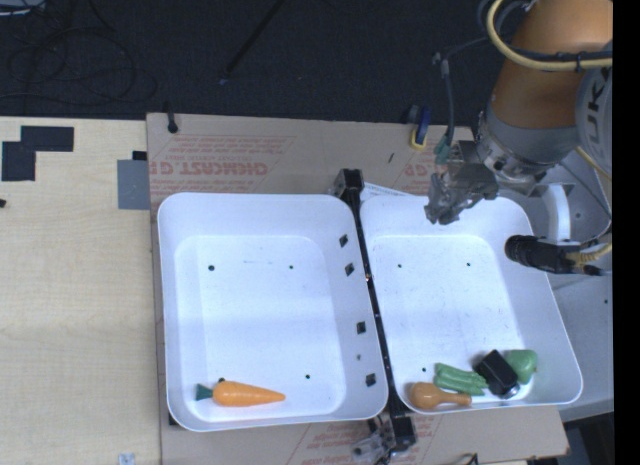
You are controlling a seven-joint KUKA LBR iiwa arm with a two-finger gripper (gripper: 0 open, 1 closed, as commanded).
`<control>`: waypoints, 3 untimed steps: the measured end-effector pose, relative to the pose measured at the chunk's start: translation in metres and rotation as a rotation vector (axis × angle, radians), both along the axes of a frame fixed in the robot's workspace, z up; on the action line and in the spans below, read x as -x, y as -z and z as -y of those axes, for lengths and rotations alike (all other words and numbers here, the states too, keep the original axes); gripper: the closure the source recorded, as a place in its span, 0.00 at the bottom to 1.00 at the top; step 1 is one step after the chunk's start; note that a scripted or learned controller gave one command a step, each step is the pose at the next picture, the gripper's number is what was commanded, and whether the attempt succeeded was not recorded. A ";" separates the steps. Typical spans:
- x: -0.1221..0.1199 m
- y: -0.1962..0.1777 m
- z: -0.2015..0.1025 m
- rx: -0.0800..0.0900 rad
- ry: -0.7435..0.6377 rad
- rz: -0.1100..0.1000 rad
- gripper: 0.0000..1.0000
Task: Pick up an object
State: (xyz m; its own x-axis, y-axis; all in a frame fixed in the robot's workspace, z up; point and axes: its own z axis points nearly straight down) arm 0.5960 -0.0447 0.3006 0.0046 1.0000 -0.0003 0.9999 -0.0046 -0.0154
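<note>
The gripper [443,211] hangs over the far rim of the right bin [450,283], at about twelve o'clock of that bin; whether it is released or clenched, I cannot tell, and nothing shows between its tips. The left bin [255,253] holds an orange carrot [247,393] at seven o'clock. At five o'clock of the right bin cluster a green vegetable [460,378], a tan pear-shaped piece [436,396], a black block [497,372] and a green lump [522,361].
</note>
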 end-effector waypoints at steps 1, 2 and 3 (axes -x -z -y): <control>-0.034 -0.022 -0.040 -0.001 -0.009 0.016 1.00; 0.008 -0.066 0.022 0.002 0.001 0.016 1.00; 0.033 -0.039 0.003 -0.001 -0.006 0.009 1.00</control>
